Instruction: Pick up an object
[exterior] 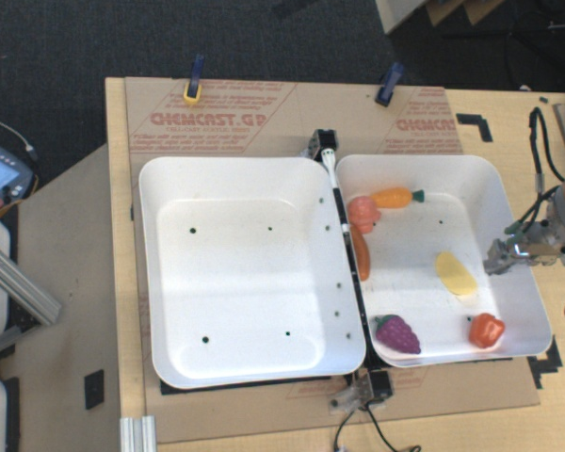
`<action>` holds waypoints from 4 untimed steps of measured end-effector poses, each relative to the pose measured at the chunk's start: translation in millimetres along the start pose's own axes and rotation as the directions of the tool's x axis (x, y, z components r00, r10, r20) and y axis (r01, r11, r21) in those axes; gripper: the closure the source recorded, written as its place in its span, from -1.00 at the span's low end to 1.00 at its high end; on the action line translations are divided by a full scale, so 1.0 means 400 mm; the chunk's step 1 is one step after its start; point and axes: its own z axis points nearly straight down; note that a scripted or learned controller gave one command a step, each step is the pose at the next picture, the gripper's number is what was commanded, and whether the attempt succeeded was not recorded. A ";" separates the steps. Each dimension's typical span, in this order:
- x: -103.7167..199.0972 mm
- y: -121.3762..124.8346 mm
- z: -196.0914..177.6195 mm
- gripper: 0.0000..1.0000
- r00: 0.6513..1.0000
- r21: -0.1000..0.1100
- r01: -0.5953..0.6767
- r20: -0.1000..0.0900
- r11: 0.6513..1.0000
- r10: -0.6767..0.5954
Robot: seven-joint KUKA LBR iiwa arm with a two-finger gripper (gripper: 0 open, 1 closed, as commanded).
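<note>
The right bin [424,351] holds several toy foods. An orange carrot [395,197] lies at the back, with a pink-red round fruit [363,212] beside it. A long orange-red piece [361,253] rests against the bin's left wall. A yellow lemon-like piece [457,275] sits mid-right. A purple grape bunch [396,333] is at the front and a red pepper [487,330] is at the front right. My gripper [501,255] hangs over the bin's right rim, just right of and slightly above the yellow piece, with nothing seen in it.
The left bin [169,252] stands beside the right one on a cardboard sheet [264,111]. Blue clamps [390,83] and a yellow-blue clamp [194,81] grip the sheet's far edge. Cables [544,158] hang near the arm at the right.
</note>
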 end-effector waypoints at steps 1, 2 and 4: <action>0.036 -0.057 0.206 1.00 1.000 0.008 -0.003 -0.005 1.000 0.003; 0.011 -0.021 0.018 1.00 1.000 -0.002 0.000 0.001 1.000 0.000; 0.061 -0.054 0.190 1.00 1.000 0.020 0.000 -0.010 1.000 0.000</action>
